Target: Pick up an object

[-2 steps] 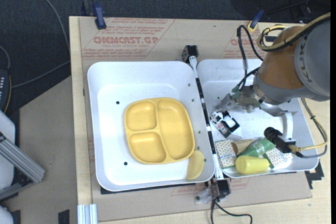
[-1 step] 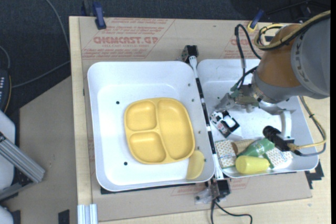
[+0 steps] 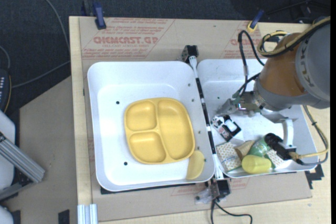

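My gripper reaches down into the left part of the right bin, at the end of the grey and orange arm. Just below it, close to the divider, lies a small black and white object, and I cannot tell whether the gripper touches it. Along the bin's front edge lie a checkered pad, a tan cone-shaped piece, a green item and a yellow lemon-like fruit. Nothing shows as lifted.
The left bin holds a yellow divided plate and a pale yellow slice at its front right corner. The arm covers the right bin's right half. The bench edge carries blue clamps.
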### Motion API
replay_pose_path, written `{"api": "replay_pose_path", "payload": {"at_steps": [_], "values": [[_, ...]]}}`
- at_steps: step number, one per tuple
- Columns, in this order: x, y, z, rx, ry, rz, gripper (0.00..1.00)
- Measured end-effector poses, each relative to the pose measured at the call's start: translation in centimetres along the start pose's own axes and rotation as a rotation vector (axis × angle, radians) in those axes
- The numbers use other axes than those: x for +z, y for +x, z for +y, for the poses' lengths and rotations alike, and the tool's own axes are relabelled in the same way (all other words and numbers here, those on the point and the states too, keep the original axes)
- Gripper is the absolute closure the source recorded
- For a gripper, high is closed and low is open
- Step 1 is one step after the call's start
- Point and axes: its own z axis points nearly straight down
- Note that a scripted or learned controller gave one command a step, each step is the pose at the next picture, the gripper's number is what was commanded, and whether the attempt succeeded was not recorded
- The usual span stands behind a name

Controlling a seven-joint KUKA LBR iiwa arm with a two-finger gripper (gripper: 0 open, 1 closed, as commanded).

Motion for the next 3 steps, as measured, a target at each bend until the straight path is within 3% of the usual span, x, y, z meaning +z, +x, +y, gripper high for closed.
{"api": "replay_pose_path", "payload": {"at_steps": [1, 2, 3], "values": [[-0.1, -7.6, -4.7, -0.002, 0.009, -0.009, 0.0], [-7.0, -6.9, 4.4, -0.005, 0.046, 0.006, 0.0], [1.3, 0.3, -4.5, -0.004, 0.051, 0.008, 0.0]]}}
